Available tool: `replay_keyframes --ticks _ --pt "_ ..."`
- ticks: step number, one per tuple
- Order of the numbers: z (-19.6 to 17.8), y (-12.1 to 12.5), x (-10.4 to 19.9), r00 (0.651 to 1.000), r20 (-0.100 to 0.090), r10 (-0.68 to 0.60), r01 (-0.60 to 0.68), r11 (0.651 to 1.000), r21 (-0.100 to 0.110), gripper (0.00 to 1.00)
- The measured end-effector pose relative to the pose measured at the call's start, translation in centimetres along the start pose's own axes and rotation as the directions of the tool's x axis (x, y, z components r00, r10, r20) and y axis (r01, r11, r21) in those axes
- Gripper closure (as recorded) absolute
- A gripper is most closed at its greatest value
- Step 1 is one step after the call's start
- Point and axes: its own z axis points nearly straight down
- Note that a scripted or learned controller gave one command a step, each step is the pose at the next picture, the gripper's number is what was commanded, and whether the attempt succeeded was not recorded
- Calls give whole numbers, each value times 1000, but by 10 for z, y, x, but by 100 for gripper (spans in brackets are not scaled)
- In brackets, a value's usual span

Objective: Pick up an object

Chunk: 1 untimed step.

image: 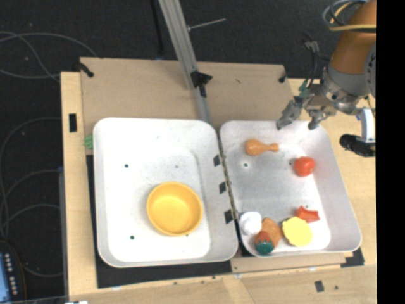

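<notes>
Objects: six in right bin [329,170]; one yellow bowl [174,208] left.

A pale tan wooden bench top [152,87] sits on a dark black floor [63,18] — thin grey cables [25,49] loop across it at left. A slanted grey metal post [180,37] rises from the bench's far side.

Even, fairly bright overhead light falls below and left of the gripper [297,120], washing the two white bins [158,138] pale with mild glare. Shadows are faint and short. The whole picture is soft and low in detail; the dark floor beyond the bench swallows detail.
</notes>
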Motion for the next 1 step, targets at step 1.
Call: replay_keyframes --ticks 1 --pt "0 0 -1 1000 2 -1 1 1000 1 0"
